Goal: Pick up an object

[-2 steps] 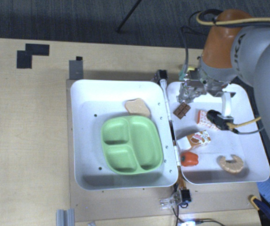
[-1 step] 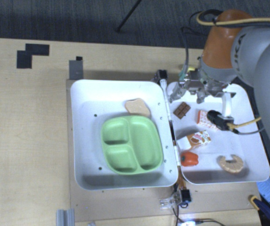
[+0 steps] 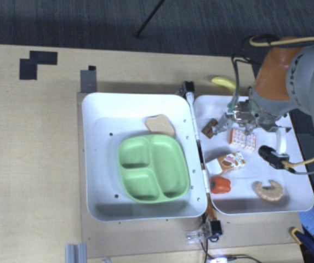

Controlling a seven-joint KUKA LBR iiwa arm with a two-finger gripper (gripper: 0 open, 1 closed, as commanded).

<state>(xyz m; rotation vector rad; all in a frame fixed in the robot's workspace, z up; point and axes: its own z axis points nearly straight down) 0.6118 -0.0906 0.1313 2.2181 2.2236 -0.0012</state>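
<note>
Nearest, a tan ring-shaped pastry (image 3: 269,190) is lying untouched. Gripper (image 3: 240,119) is hovering over a pink-checked packet (image 3: 243,139); finger state indeterminate. Descent is pending.

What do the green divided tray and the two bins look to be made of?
Green divided tray: looks like moulded plastic with a matte finish, going by its even pale green colour, rounded compartment edges and faint sheen. Left bin and right bin: probably thin formed plastic, smooth white, with rounded corners and soft highlights; painted metal cannot be ruled out.
</note>
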